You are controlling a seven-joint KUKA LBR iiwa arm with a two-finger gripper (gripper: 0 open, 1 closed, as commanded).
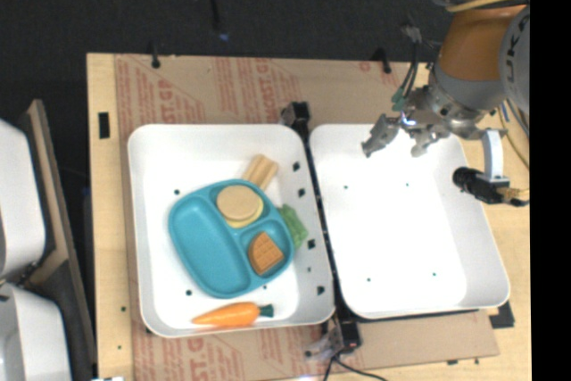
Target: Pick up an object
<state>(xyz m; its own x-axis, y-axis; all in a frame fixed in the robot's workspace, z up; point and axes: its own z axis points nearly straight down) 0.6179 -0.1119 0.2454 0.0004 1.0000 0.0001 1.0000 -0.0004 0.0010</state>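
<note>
In the left bin (147,192) lies a blue divided tray (201,250) carrying a round tan cookie (240,203) and a brown waffle-like piece (266,253). A pale wooden block (261,169) leans at the tray's upper edge, and a green leafy piece (293,226) sticks out on its right side. An orange carrot (234,314) rests near the bin's front wall. My gripper (398,141) hovers open over the far edge of the right bin (401,281), well apart from all these objects, with nothing between its fingers.
The two white bins sit side by side on a cardboard-covered bench (196,89). Black clips (295,114) stand at the seam between the bins. White furniture (22,192) lies off the bench's left edge.
</note>
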